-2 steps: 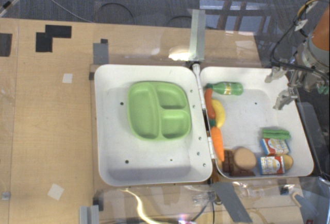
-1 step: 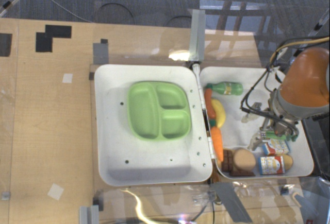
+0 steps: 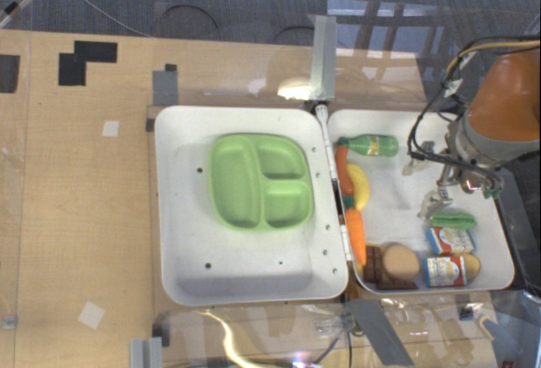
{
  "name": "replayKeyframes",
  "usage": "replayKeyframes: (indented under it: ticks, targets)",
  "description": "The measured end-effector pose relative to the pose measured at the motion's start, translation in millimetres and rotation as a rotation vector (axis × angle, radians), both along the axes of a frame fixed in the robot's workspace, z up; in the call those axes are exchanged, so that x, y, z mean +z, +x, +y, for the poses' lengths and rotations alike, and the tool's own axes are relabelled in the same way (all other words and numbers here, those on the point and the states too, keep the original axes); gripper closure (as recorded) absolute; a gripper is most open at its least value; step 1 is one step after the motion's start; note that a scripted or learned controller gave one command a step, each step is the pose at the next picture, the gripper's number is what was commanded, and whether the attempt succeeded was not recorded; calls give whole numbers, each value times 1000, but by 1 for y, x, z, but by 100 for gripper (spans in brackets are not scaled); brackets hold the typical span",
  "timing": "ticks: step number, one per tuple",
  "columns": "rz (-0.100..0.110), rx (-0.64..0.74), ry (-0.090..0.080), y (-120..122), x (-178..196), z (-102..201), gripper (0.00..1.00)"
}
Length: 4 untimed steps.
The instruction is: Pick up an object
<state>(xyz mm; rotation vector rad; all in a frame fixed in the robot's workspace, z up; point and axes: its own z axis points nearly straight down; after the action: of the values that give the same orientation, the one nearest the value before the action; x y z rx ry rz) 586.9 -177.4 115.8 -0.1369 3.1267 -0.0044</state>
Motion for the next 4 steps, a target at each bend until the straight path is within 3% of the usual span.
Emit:
replayKeyframes:
  ticks: [1,2,3,4]
  targets:
    - [-6,49,1,-30,-25,73,0]
    - [2,204,-3,-28,-14,3,0]
    - [-3,119,-2,-3,-25,94,0]
    - [-3,179,-2,35,-26,94,0]
